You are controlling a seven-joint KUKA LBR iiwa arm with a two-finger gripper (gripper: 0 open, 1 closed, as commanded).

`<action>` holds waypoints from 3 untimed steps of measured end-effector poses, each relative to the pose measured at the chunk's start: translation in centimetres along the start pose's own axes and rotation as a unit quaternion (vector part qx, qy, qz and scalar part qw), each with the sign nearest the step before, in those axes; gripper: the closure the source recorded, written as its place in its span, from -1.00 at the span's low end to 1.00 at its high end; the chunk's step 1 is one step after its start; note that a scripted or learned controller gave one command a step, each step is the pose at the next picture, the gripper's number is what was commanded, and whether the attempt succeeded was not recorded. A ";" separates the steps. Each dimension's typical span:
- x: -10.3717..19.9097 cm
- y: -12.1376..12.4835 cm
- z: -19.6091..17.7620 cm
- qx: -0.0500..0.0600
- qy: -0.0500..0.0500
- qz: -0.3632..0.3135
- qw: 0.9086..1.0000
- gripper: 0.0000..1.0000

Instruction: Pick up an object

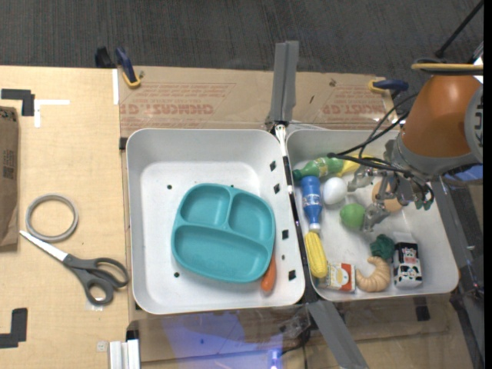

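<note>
Hovering over the right bin [440, 241], the gripper [382, 203] is hanging beside the green ball [352, 216] and white egg [334, 191]; finger spread cannot be told.

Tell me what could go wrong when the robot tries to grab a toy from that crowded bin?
The gripper hangs over the right white bin, where toys lie packed close. The round green ball and white egg could roll away if nudged. The fingers might also catch two neighbours at once, like the dark green toy and tan croissant, or close on nothing.
</note>
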State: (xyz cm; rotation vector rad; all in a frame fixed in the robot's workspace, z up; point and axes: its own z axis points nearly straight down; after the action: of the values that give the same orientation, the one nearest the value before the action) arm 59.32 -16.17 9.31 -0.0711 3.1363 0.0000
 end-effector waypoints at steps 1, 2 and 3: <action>-3.4 6.1 0.1 0.000 0.001 0.018 1.000 -1.00; -3.6 6.2 -1.0 0.001 -0.002 0.016 1.000 1.00; 5.9 5.8 0.1 0.000 0.002 0.159 0.987 1.00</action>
State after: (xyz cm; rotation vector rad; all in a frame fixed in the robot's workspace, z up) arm 53.22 -10.63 9.18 0.4275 3.1118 -0.0005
